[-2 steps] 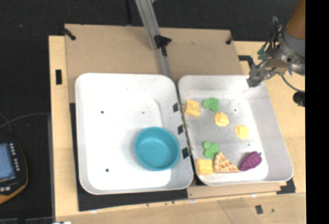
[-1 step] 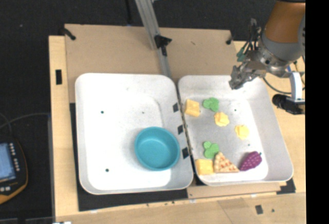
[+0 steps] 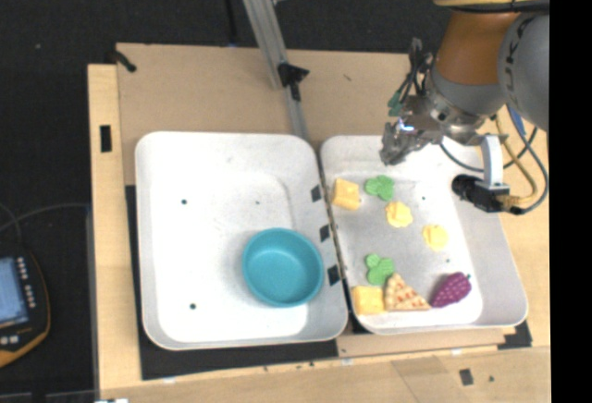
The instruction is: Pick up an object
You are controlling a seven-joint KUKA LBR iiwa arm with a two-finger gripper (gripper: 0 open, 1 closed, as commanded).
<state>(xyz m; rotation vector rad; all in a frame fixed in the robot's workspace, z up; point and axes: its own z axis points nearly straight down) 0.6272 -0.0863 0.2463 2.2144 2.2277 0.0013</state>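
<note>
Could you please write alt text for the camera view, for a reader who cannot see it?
A grey robot arm with an orange band reaches in from the right, its two-finger gripper above the far end of the right white bin, which holds small yellow, green, purple and orange toy foods. The left white bin holds a round teal plastic bowl.

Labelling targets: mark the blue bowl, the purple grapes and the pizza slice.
Bowl (image 3: 280, 265), camera view, inner floor.
Grapes (image 3: 450, 289), camera view, middle of bunch.
Pizza slice (image 3: 402, 293), camera view, middle of wedge.
</note>
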